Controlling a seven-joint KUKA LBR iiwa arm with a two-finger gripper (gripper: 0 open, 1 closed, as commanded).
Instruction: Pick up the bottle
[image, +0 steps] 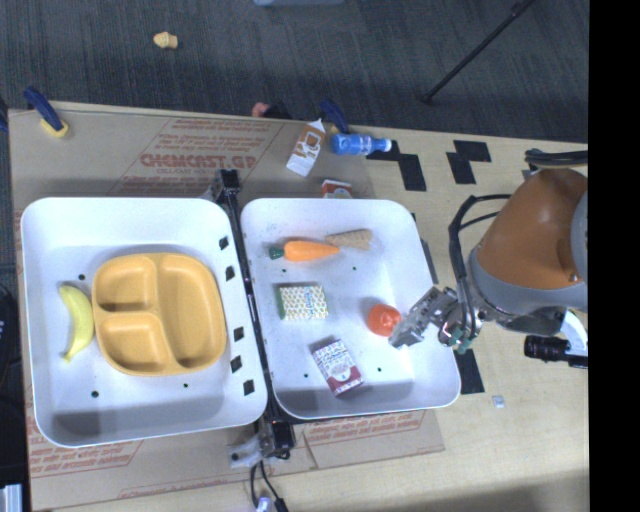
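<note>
Cardboard-topped bench (200, 150), two white bins (60, 400), dark carpet (300, 60)

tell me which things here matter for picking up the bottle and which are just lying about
For the job:
- blue bottle, lying on the bench beyond the right bin
- tool, over the right bin's right side, beside the orange ball

Just lying about:
- carrot
- orange ball
- green patterned block
- red packet
- yellow divided plate
- banana

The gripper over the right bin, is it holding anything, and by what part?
Nothing. The gripper hangs beside the orange-red ball with no object between its fingers. The blue bottle lies outside the bins.
</note>
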